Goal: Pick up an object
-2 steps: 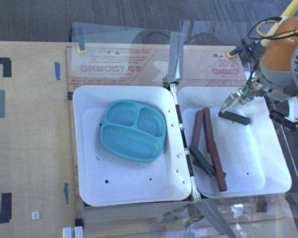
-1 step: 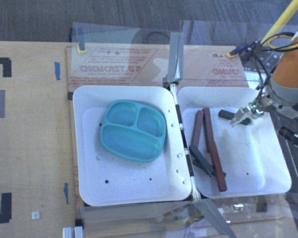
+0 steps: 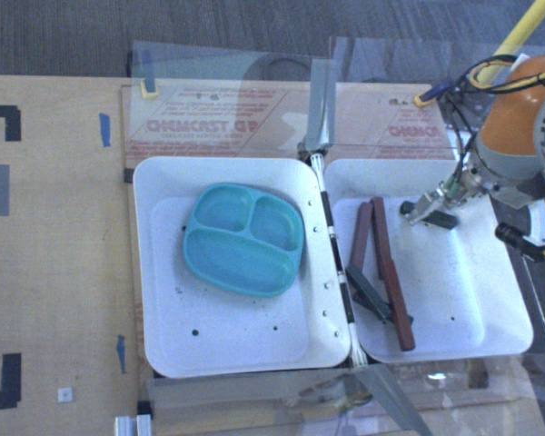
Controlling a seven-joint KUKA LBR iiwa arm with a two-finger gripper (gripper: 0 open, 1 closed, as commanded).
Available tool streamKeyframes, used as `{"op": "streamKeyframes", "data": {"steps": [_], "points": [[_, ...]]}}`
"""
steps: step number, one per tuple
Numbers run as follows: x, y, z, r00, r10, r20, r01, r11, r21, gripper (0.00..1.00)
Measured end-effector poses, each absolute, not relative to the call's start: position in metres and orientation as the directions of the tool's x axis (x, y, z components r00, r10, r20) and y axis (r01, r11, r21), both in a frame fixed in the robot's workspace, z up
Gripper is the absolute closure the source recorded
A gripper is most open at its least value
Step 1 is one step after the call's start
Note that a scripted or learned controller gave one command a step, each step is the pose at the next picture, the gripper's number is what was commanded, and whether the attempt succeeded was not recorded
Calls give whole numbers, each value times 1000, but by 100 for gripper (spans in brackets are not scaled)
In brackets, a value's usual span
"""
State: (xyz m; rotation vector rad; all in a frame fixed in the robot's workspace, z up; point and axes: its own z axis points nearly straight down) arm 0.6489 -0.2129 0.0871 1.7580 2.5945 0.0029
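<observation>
Two long brown sticks (image 3: 388,271) lie side by side in the left half of the right bin (image 3: 490,334), running from its back toward its front. A dark grey-green tool (image 3: 371,296) lies slanted beside them, close to the divider. In the left bin (image 3: 163,334) rests a blue divided plate (image 3: 243,240). My gripper (image 3: 425,213) hangs over the back middle of the right bin, a little to the right of the sticks' far ends. It is open and holds nothing.
The arm's orange band (image 3: 516,121) and cables (image 3: 463,84) sit at the right bin's back right corner. A cardboard sheet (image 3: 209,121) and a clear panel stand behind both bins. A wooden bench top (image 3: 54,271) stretches to the left.
</observation>
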Motion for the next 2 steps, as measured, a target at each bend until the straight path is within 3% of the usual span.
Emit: {"op": "streamKeyframes", "data": {"steps": [1, 2], "points": [[649, -214, 98, -369, 930, -6, 930, 369, 8, 100], [637, -151, 192, -346, 938, -2, 938, 346, 3, 100]]}}
